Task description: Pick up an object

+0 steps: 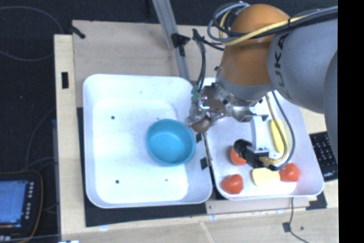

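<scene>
A blue bowl (170, 141) sits upright in the left bin (114, 94), towards its right side. My gripper (198, 120) hangs over the ridge between the two bins, just above and right of the bowl's rim. In the right bin (301, 139) lie a red round thing (231, 182) at the front left, another red one (290, 172) at the front right, a pale yellow block (265, 177) between them, and an orange-red thing (236, 156) partly hidden behind robot parts. Nothing visibly hangs from the gripper.
The grey arm with its orange band (253, 48) covers the back of the right bin. A slanted metal rail (162, 8) rises behind the bins. A keyboard (320, 151) lies at the right edge of the bench.
</scene>
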Action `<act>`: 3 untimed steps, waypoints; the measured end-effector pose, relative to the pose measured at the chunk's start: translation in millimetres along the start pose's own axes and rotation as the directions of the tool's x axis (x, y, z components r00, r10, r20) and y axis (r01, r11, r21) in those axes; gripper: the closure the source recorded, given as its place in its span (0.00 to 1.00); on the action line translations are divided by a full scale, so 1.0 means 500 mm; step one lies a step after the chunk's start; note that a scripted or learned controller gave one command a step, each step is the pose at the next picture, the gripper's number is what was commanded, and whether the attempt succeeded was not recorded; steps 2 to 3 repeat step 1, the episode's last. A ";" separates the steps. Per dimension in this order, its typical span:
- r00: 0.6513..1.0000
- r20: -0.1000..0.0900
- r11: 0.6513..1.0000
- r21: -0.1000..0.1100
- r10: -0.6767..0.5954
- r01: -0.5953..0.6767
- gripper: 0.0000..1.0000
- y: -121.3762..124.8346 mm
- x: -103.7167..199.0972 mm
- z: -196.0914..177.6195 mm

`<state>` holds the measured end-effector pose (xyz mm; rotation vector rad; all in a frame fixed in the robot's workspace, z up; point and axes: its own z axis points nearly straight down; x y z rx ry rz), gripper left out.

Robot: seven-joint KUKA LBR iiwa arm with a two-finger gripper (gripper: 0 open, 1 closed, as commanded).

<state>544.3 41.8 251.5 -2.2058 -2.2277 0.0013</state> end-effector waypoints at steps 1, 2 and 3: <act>1.000 0.001 1.000 -0.001 0.006 -0.006 0.00 0.003 -0.005 0.002; 1.000 0.001 1.000 -0.001 0.006 -0.006 0.00 0.003 -0.005 0.002; 1.000 0.001 1.000 -0.001 0.006 -0.006 0.00 0.003 -0.005 0.002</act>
